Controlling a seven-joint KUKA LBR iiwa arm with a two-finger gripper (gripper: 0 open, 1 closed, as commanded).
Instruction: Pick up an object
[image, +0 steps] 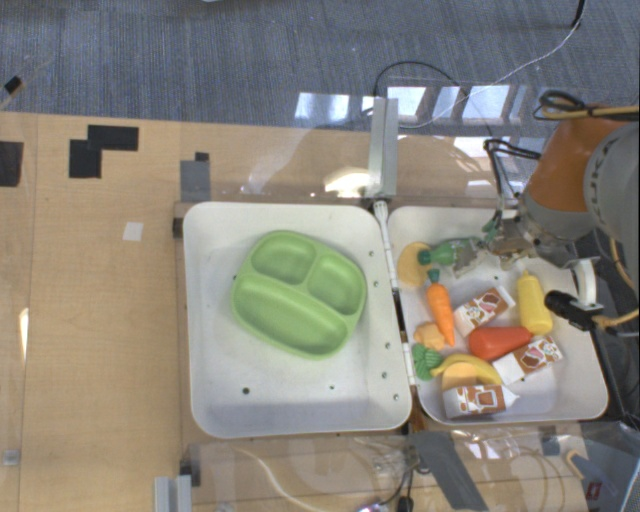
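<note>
**A:** What sits on the bench?

**B:** Two shallow white bins side by side on a pale wooden bench. The left bin (210, 400) holds a green divided plate (298, 292) with three compartments, lying near the middle, a little toward the far edge.

**A:** And the right bin?

**B:** The right bin (585, 400) is crowded with toy food. By its far left corner lies a small green bottle (447, 254), beside a yellow rounded piece (410, 265) against the left wall. Just nearer is an orange carrot (439, 303) with a green top, pointing toward the near edge. Next to it, in the middle, is a small brown and white carton (481, 307). A yellow corn cob (533, 304) lies toward the right wall. A red pepper (498, 342) rests nearer the front, touching a second carton (540, 354). A yellow banana (470, 370) curves over a third carton (476, 400) at the near edge. A bit of green broccoli (427, 359) sits against the left wall.

**A:** Where is the arm?

**B:** It reaches in over the right bin's far right corner. The gripper (505, 238) hangs above the far edge, just beside the bottle. I cannot tell its state; nothing is seen held in it.
</note>
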